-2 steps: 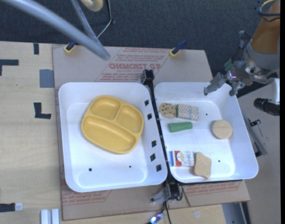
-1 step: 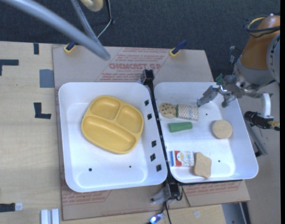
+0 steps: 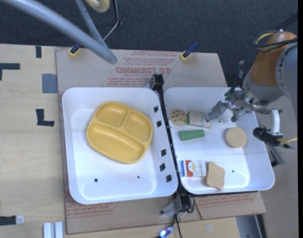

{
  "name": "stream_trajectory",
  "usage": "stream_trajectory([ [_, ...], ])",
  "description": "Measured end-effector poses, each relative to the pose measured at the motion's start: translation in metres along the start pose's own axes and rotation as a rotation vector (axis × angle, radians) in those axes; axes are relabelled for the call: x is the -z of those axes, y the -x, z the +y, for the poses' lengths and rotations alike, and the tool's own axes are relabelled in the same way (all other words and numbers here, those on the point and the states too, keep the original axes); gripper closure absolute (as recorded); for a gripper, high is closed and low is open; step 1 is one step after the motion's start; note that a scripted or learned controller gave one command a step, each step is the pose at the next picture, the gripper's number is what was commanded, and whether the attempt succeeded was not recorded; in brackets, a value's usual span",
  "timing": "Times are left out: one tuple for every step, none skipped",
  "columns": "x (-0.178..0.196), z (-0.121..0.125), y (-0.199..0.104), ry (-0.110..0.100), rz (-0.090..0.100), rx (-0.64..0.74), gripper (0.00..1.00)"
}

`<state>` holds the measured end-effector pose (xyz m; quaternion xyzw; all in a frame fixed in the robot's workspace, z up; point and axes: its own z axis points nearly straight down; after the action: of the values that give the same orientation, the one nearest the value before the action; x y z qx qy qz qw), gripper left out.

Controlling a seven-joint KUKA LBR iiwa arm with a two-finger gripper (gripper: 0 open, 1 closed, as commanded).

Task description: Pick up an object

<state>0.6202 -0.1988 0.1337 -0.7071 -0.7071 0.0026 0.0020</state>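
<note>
Gripper [image 3: 216, 111] hangs over the right bin [image 3: 250, 182] at its 12 o'clock edge; finger spacing cannot be told; nothing visible between them; green block [image 3: 191, 134] lies at the gripper's 8 o'clock, near; round tan disc [image 3: 236, 137] at 4 o'clock; yellow tray [image 3: 120, 131] occupies left bin [image 3: 79, 182].

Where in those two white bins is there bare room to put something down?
Left bin: bare floor below the yellow divided plate, toward the near wall. Right bin: a patch between the round cracker and the bread slice. Crowded around the cookie, green block and gripper.
</note>
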Motion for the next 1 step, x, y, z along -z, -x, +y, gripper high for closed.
stream_trajectory([
  [-0.0468,0.0019,0.0004,0.009,0.0,0.0,0.0],
])
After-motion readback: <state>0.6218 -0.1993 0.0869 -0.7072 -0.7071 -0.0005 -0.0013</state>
